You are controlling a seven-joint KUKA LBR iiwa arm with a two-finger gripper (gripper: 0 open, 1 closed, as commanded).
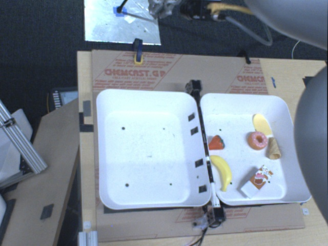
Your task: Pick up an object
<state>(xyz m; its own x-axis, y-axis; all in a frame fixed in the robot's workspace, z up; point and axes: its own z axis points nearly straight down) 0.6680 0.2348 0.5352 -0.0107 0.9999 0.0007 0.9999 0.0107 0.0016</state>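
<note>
The right bin (287, 188) holds several small toy foods. A yellow banana (221, 172) lies near its left wall, with a red wedge (216, 143) just above it. Farther right are a pink donut (257, 140), a pale yellow piece (261, 123) and a tan cone (273, 148). A small cake slice on a white base (259, 180) sits near the front. My gripper (164, 1) hangs at the top edge of the view, well beyond the far rims of both bins, with nothing seen in it.
The left bin (102, 137) sits beside the right one, joined by a black-clipped divider (200, 137). A silver sheet (122, 14) lies behind the bench. The grey arm (287, 9) crosses the upper right, trailing a grey cable (251, 29).
</note>
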